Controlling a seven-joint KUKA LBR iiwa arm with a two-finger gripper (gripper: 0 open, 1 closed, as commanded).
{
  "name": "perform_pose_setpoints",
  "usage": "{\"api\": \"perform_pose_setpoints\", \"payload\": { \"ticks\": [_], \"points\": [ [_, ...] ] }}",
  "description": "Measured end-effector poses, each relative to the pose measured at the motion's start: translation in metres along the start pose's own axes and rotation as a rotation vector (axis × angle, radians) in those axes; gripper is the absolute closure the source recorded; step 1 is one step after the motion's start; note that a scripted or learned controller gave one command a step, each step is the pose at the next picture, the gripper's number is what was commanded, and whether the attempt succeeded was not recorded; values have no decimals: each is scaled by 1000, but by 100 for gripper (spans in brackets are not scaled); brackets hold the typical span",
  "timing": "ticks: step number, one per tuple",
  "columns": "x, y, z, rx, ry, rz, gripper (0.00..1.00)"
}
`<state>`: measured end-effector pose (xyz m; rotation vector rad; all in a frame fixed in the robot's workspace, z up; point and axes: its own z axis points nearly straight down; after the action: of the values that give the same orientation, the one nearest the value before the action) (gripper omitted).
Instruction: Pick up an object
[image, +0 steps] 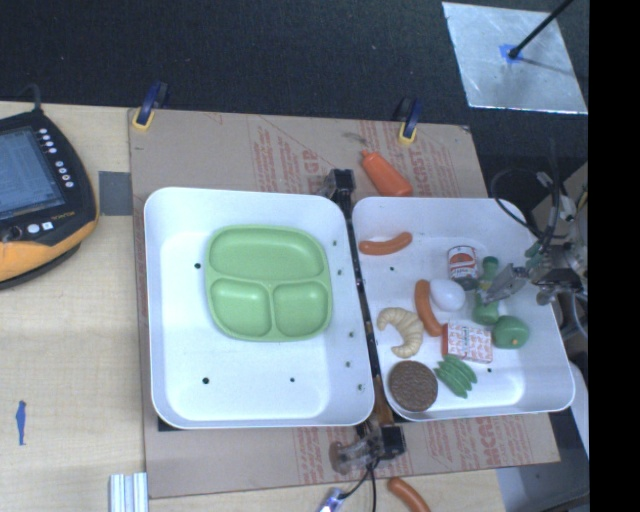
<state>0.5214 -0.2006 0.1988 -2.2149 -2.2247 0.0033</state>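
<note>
The task names no particular object; the candidates lie in the right bin (540, 395), and the nearest to the claw (500, 287) are a small dark green piece (490, 267) just above it and a green round fruit (511, 331) just below and to its right, with a white egg (447, 296) to its left. The claw sits low over the right-hand part of this bin, its grey metal pointing leftward toward the egg; whether it is open or closed cannot be told, and nothing can be made out within it. From the egg outward: an orange sausage (427, 307) lies touching its left side, long axis running up and down the view; a small red-and-white can (461, 262) stands just above; a red-and-white packet (468, 341) lies just below; a croissant (403, 330) lies left of the sausage; a brown round cookie (412, 385) and a green pod (457, 376) rest near the bin's lower edge; a second sausage (385, 243) lies crosswise near the upper left corner. In my judgement the round fruit or the dark green piece calls for the shortest travel, but the crowding around the egg leaves little clearance for a clean descent. The bin floor is smooth, white and flat. The left bin (170, 300) holds a green divided plate (269, 282). Both bins rest on cardboard on the tabletop (60, 380), with a carrot (385, 175) lying outside above the right bin.
</note>
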Motion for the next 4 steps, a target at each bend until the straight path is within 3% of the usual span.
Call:
{"api": "perform_pose_setpoints", "payload": {
  "ticks": [1, 2, 3, 4],
  "points": [
    [23, 54, 90, -18, -8, -2, 0],
    [87, 134, 106, 0, 1, 0, 0],
    [86, 134, 95, 2, 1, -4, 100],
    [145, 132, 6, -1, 1, 0, 100]
  ]
}}
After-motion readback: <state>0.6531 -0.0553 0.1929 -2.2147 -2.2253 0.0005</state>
